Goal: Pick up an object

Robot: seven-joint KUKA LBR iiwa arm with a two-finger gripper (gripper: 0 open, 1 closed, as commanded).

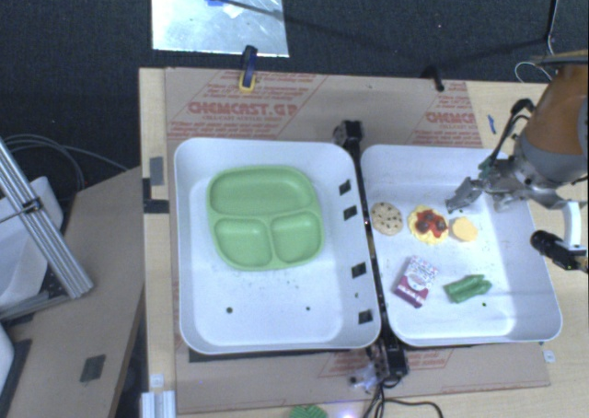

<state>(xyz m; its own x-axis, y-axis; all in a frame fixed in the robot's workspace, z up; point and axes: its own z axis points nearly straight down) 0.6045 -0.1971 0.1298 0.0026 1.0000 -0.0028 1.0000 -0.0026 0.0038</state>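
Arm [552,131] reaching from right, tool [460,200] above right bin [515,315]

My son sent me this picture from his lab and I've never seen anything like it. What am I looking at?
It is one picture, taken by a fixed camera looking down at a slant on a bench. The grey and orange shape at the right is a robot arm; its tool hovers over the right white bin. That bin holds toy food: a cookie, a small pizza, a yellow disc, a pink packet and a green piece. The left bin holds a green divided plate. I see nothing held in the tool.
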